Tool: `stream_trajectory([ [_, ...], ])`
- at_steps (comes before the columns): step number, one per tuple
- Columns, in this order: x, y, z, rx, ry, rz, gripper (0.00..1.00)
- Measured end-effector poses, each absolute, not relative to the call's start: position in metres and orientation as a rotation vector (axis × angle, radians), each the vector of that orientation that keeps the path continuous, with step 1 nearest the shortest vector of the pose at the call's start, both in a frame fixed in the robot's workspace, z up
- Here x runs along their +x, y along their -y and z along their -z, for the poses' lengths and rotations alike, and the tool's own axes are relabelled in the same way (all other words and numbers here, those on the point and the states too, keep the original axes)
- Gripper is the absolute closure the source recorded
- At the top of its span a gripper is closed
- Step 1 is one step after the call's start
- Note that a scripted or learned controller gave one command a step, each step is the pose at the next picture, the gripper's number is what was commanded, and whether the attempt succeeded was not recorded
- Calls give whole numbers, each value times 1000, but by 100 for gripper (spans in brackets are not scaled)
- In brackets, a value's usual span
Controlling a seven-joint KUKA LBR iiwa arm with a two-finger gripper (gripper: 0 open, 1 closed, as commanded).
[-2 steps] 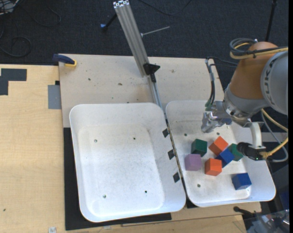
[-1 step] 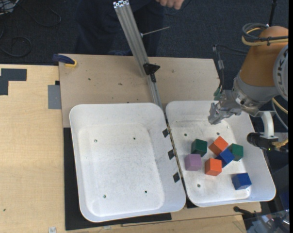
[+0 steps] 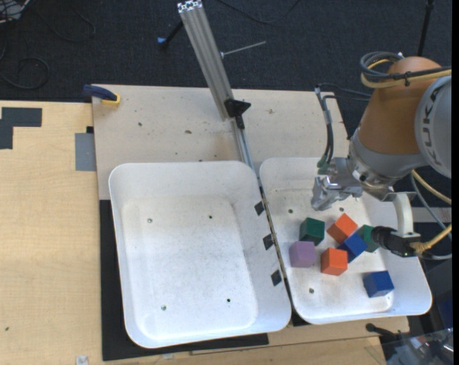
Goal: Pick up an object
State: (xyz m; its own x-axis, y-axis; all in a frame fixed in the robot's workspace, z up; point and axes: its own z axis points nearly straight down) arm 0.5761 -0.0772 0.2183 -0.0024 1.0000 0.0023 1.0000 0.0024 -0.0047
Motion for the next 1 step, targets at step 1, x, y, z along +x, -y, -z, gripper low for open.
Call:
stream_trajectory([
  [1,565,28,-217,-2214,2221,-3,100],
])
